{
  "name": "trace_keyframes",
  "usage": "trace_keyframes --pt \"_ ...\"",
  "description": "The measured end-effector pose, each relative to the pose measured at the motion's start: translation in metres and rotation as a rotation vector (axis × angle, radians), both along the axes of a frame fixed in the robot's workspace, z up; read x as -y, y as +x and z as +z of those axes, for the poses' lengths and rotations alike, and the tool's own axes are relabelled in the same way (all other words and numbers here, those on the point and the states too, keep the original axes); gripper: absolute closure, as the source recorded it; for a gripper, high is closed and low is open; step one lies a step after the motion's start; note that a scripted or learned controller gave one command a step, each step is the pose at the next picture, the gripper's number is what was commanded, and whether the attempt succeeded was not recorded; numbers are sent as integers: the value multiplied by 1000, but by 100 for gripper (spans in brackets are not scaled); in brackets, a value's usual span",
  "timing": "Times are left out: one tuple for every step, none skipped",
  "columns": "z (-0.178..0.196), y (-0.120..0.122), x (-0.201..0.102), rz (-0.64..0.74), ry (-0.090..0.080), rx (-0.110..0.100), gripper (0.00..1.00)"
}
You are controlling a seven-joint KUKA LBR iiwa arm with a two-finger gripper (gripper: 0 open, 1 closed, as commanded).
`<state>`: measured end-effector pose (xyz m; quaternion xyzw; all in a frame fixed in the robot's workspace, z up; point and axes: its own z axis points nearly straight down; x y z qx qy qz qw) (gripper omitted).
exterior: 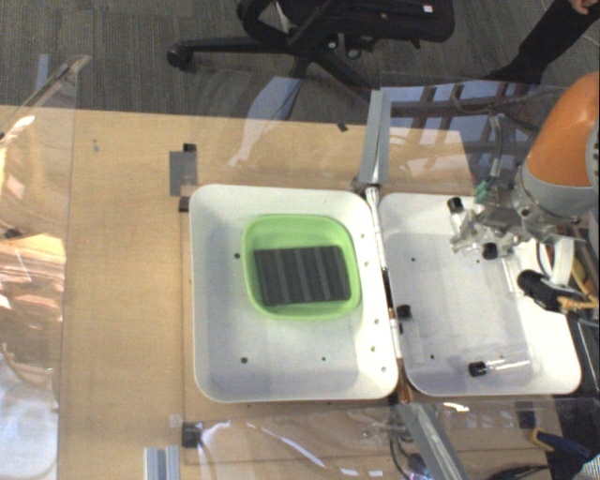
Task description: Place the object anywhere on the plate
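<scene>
You see a wooden tabletop (103,281) with two white bins; the green plate (302,267) sits in the left bin (220,356). The tool (483,234) hovers over the right bin (450,366); its opening I cannot tell.

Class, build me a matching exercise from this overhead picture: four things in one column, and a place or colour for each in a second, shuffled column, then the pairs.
Things:
1. plate
2. small clear object
3. arm
4. office chair

Descriptions:
A. orange and grey, over the right bin
B. black, on the carpet beyond the bench
C. green, in the left bin
D. near the front edge of the right bin

Pairs: 1-C, 2-D, 3-A, 4-B
</scene>
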<state>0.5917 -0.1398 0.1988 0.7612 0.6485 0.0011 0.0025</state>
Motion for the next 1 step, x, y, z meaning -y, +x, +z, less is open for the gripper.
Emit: trace_keyframes --pt "0 0 0 0 0 0 0"
